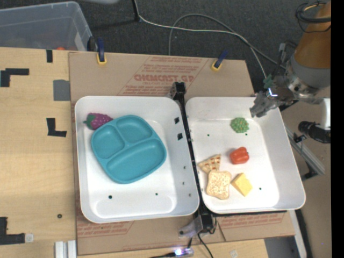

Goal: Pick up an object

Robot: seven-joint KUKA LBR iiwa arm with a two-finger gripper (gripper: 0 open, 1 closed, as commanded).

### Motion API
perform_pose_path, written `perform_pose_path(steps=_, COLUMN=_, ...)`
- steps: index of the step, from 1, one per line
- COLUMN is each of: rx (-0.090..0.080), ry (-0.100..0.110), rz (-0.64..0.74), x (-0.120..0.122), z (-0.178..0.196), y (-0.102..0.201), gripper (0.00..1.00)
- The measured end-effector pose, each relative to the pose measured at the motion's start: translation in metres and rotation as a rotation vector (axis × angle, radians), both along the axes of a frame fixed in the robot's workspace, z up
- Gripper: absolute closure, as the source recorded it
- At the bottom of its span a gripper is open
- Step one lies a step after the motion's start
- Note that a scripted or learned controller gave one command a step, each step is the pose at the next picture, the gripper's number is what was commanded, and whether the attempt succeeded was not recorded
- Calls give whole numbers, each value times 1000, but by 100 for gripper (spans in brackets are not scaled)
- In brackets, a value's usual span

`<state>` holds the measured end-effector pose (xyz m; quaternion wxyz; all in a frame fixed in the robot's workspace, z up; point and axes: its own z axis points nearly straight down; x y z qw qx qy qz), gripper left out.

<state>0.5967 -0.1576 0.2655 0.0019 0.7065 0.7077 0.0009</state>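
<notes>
The right bin [269,144] holds a green broccoli-like piece [239,125], a red pepper [239,155], a yellow cheese block [242,185], a slice of toast [219,185] and a small waffle-like piece [210,163]. My gripper [260,106] hangs over the bin's upper right corner, just right of and above the green piece, with nothing visible in it. In the left bin [86,187] lies a blue divided plate [129,148] with a purple bunch of grapes [97,120] at its upper left.
A black divider [185,144] runs between the bins. The arm's orange band [313,44] stands at the upper right. A clear plastic tub [45,26] sits at the upper left, and a cable [215,23] loops over the cardboard behind the bins.
</notes>
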Motion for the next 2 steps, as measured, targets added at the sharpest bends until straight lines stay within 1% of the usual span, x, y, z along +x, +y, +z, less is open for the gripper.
perform_pose_path(steps=1, rx=2, ry=6, rz=2, x=-21, z=0, y=45, gripper=100)
perform_pose_path(steps=2, rx=3, ry=8, rz=5, x=-34, z=-12, y=106, gripper=100)
